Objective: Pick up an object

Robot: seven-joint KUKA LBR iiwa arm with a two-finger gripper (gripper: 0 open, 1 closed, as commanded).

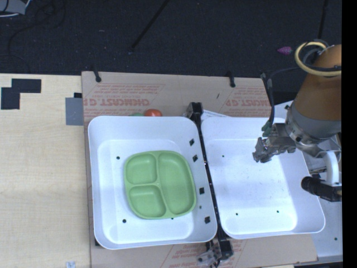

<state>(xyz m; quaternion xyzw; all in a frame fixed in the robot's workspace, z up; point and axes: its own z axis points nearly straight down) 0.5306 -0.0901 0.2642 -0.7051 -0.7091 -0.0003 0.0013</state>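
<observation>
Left bin (106,149) has a green three-compartment plate (159,183) sitting flat in the middle, with something small and red-orange (152,113) just past its far rim. Right bin (251,216) looks bare white, and the gripper (262,152) hovers over its far right part, can't tell its grip state.

The brown cardboard sheet (167,96) under the two bins has red letters printed on it. They are upside down and look like "CHEMCAST GP". The same red print shows again further right, and faintly along the bottom edge.
</observation>
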